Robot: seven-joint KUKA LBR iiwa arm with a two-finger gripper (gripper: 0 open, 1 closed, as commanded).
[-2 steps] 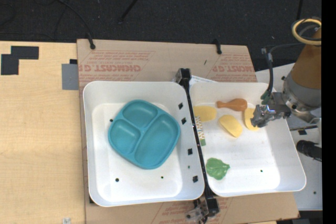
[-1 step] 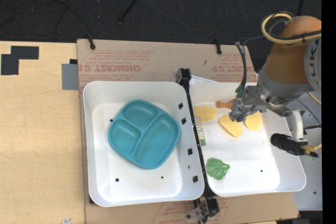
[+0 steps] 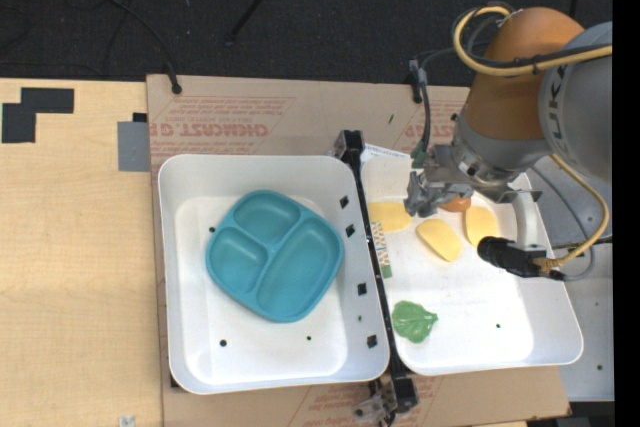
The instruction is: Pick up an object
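Observation:
My gripper (image 3: 427,198) hangs low over the back of the right bin (image 3: 500,340), under the grey arm with its orange band. Several pale yellow pieces lie around it: one (image 3: 390,216) just to its left, one (image 3: 440,239) just in front of it, and one (image 3: 481,222) to its right. A small orange thing (image 3: 457,204) peeks out right beside the gripper. A green leaf-shaped piece (image 3: 412,321) rests near the front left of the same bin. The wrist hides the fingertips.
A teal divided plate (image 3: 275,255) lies in the left bin (image 3: 200,355). A black divider (image 3: 367,255) runs between the bins. A black cable end (image 3: 512,257) hangs over the right bin. The bins sit on cardboard (image 3: 250,120).

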